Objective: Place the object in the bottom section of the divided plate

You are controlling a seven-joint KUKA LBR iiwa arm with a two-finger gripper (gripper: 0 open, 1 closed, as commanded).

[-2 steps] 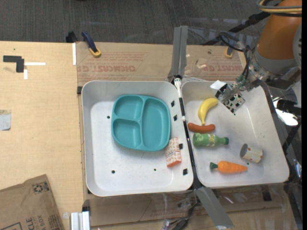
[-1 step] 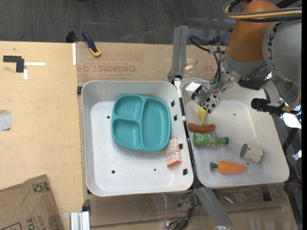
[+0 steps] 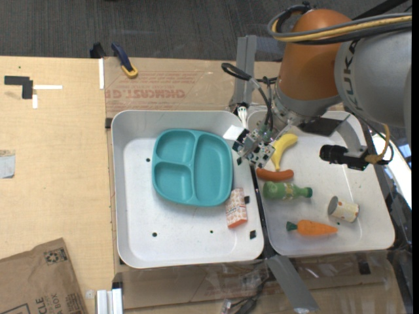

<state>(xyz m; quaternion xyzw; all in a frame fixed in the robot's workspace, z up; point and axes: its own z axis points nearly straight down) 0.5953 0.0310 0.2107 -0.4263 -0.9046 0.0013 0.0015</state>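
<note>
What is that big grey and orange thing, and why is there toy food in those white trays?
That big thing is a robot arm, grey with an orange band. A camera fixed above the bench looks down on it at a slant, and the arm reaches in from the right. At its tip is a pincer for grabbing things; I cannot tell from here whether it holds anything.

Two shallow white bins sit side by side. The left bin holds a teal divided plate and a small packet beside it. The right bin holds a banana, a sausage, a green bottle, a carrot and a small cup. The pincer hovers near the banana, where the bins meet.
</note>
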